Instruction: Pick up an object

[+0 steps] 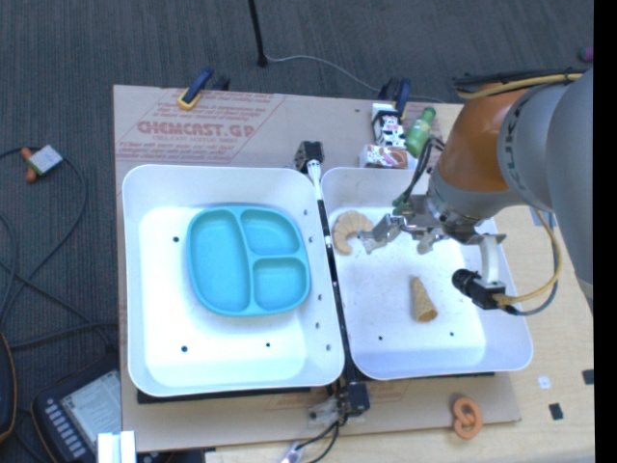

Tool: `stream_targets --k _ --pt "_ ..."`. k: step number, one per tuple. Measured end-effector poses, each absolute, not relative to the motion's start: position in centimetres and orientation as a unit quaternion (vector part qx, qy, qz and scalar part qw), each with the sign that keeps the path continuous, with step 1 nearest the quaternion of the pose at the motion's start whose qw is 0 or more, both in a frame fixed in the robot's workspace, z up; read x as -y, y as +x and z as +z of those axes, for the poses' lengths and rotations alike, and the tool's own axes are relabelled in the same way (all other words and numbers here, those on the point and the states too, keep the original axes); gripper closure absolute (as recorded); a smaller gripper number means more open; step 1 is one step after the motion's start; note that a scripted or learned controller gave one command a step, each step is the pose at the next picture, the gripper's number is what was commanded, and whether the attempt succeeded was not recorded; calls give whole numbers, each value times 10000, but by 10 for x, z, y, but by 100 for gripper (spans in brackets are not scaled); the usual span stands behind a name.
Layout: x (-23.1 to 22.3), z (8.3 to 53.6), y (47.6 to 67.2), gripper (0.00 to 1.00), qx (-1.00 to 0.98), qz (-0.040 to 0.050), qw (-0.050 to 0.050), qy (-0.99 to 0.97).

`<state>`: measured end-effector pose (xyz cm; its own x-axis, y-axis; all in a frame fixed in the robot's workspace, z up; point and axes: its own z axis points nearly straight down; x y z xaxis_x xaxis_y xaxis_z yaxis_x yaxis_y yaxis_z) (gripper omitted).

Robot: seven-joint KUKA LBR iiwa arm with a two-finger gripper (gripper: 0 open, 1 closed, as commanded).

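Observation:
In the right bin (pixel 501 350), a tan round cookie-like piece (pixel 349 230) lies at the back left, and a small tan cone (pixel 422 299) lies near the middle. My gripper (pixel 397 242) hangs over the back of this bin, just right of the round piece and up-left of the cone. Its fingers are spread open, with only white bin floor between them. The left fingertip (pixel 371 240) sits close to the edge of the round piece.
The left bin (pixel 145 287) holds a blue divided plate (pixel 248 260). A green bottle and a small box (pixel 397 141) stand behind the right bin. An orange pretzel-shaped toy (pixel 467 416) lies on the bench in front. The arm's cable (pixel 540 292) loops over the right bin's right side.

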<state>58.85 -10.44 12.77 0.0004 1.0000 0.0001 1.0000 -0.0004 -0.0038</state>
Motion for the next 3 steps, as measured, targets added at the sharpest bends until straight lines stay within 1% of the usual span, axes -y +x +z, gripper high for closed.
stream_targets --k 1,2,3 --pt "110 88 566 0 7072 -19 -26 -7070" --pt "108 88 517 0 7069 -25 -51 -7073" --pt "109 98 518 100 7064 -24 -61 -7078"
